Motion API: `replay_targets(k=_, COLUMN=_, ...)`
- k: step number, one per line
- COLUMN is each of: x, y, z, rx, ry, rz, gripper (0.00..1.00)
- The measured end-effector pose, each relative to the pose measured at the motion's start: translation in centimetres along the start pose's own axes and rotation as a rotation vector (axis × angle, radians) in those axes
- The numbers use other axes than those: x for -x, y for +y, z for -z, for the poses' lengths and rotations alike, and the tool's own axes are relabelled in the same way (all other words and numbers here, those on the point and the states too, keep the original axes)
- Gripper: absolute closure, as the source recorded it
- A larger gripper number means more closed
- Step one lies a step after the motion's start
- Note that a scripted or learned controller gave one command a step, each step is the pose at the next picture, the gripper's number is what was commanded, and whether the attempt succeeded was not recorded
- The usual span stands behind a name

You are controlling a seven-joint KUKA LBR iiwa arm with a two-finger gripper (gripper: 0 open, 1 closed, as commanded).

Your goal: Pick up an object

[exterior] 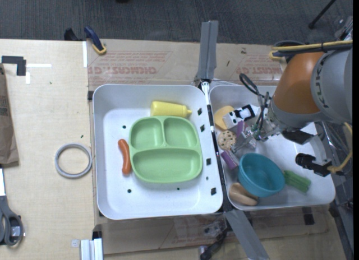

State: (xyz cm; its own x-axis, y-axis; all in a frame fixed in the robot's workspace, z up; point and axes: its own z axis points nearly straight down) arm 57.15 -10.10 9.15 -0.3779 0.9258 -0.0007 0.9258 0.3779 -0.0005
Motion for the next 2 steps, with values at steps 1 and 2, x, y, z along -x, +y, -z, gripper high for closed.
replay_targets(k=1, x=2.0, y=4.7, z=0.7, rx=0.001, ry=-0.001, rz=0.126, gripper=0.00)
replay_targets(k=2, x=3.9, y=7.2, z=0.0, rx=-0.026, ry=0.017, rz=-0.112, gripper=0.00)
